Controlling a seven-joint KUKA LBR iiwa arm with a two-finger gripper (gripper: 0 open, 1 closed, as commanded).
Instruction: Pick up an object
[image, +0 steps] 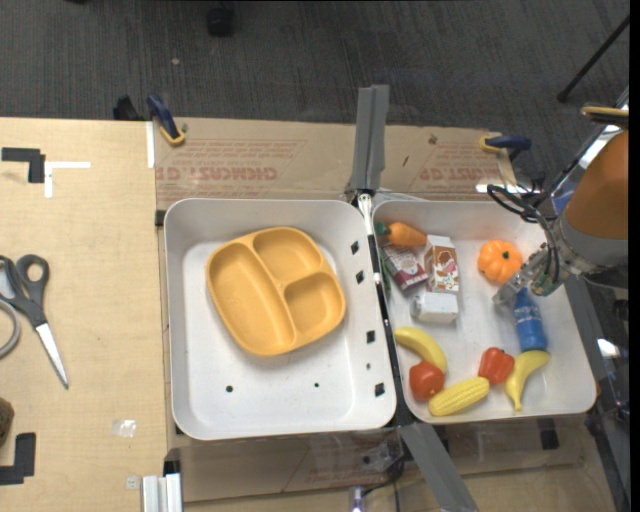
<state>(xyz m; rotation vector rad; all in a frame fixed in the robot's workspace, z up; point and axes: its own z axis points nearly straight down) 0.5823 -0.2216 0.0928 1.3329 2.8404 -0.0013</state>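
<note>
Arm reaching in from right, end effector low above blue bottle, finger state unclear

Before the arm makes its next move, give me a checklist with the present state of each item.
1. Gripper over the right bin: ok, it sits at the bin's upper right part.
2. A target beneath it: ok, the blue bottle lies right below the fingertips.
3. Finger opening: cannot tell, the view is too blurred there.
4. Object held: not ok, nothing shows between the fingers.
5. Room around the bottle: not ok, the toy pumpkin, the red pepper and a banana lie close by.
6. Left bin out of the way: ok, the yellow divided plate lies there, apart from the arm.
</note>
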